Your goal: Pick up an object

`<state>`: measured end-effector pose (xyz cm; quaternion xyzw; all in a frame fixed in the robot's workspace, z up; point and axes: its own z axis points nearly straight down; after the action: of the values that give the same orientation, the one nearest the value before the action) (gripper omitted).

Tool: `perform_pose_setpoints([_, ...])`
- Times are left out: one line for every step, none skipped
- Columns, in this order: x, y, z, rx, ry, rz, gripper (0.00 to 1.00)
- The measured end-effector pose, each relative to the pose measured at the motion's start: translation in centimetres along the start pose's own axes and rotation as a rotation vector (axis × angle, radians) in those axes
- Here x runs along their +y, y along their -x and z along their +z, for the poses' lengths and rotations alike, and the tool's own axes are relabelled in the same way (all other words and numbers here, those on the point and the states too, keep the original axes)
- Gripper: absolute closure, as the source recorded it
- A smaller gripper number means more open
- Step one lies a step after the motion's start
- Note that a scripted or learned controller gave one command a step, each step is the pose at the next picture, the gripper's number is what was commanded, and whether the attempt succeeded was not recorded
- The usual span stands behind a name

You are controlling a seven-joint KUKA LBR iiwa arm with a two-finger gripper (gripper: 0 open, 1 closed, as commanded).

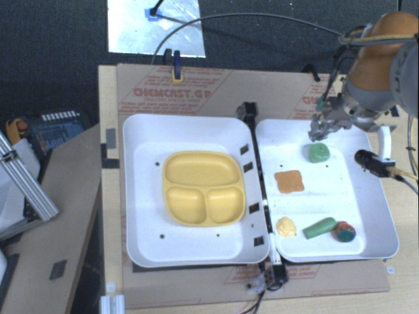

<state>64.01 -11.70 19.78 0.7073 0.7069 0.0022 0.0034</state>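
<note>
Nearest in the right bin lie a round red and green piece, a green cylinder and a small pale yellow lump. Farther sits a flat orange square, then a round green object just below the end effector; whether it is wide or narrow I cannot tell. Left bin holds a yellow divided tray.

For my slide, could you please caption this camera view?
Claw poised above round green object in right white bin.
</note>
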Motion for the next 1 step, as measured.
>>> perform_pose_setpoints([0.41, -0.17, -4.41, 0.001, -0.002, -0.004, 1.0])
